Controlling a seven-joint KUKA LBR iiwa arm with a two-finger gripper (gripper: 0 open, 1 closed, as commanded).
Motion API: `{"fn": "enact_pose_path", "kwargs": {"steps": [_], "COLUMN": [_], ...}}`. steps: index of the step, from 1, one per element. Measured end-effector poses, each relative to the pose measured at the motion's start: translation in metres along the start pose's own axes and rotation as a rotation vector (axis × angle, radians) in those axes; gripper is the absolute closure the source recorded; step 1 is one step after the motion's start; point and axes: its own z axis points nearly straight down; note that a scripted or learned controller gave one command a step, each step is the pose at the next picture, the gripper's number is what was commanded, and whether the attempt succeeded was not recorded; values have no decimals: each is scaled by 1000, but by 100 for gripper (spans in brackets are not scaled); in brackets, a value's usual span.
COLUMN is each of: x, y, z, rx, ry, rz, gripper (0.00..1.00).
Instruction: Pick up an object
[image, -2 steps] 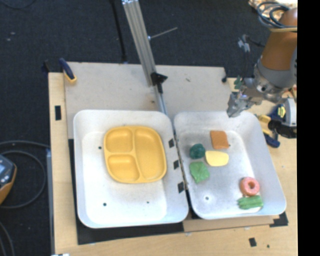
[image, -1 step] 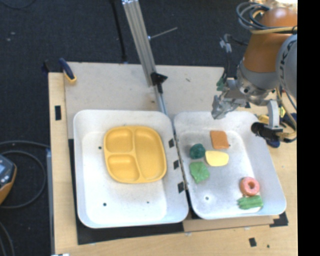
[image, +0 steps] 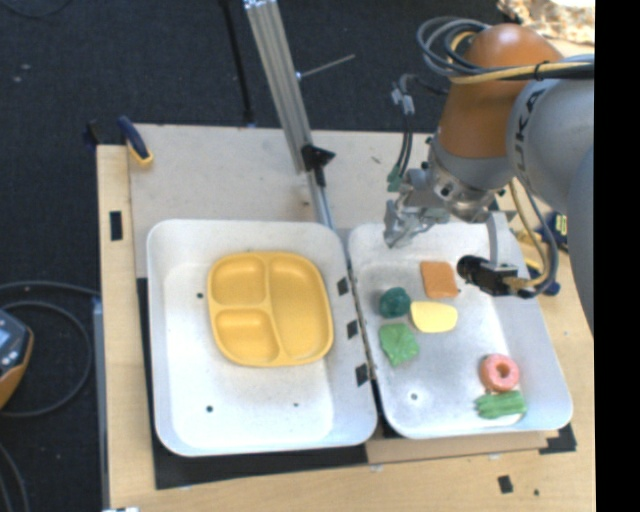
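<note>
Grey metal first: we see the gripper (image: 398, 225) hanging over the far left corner of the right bin (image: 530, 340), and we cannot tell how it is set at this angle. Nothing sits under it but bare white floor. From the gripper, the nearest piece is the orange block (image: 438, 279), a little to its right and toward us. Just below that block lies the yellow piece (image: 434, 318), the two nearly touching. Down from the gripper we find the dark green ball (image: 394, 301), and just beyond it the light green lump (image: 399, 343). Well away from the gripper, in the near right corner, the pink ring (image: 500, 372) rests just above a green strip (image: 499, 405). Left of the gripper, the other bin (image: 180, 400) carries a yellow divided plate (image: 270, 307).
</note>
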Motion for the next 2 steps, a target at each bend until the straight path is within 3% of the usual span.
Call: {"fn": "enact_pose_path", "kwargs": {"steps": [2], "x": [112], "y": [-11], "z": [0], "rx": [1], "ry": [0], "rz": [-1], "gripper": [100]}}
